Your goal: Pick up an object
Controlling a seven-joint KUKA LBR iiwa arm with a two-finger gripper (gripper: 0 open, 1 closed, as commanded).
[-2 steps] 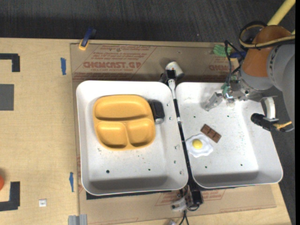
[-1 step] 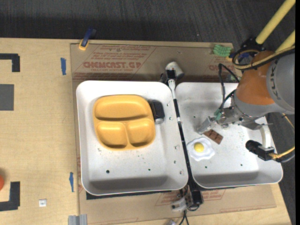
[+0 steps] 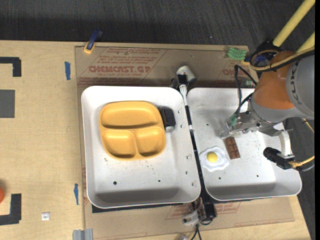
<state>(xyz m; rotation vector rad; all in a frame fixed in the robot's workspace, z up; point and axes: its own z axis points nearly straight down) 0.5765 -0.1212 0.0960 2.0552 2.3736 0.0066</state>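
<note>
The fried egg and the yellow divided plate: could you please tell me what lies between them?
In the camera view, between the fried egg and the yellow divided plate lie bare white bin floor and the two bins' adjoining rims. A small dark object sits further up, beside the plate.

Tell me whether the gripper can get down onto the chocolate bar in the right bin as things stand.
Probably yes. The gripper hangs just above and beside the chocolate bar, which lies flat and uncovered on the right bin floor. The fried egg toy sits close to its lower left and may crowd one side.
</note>
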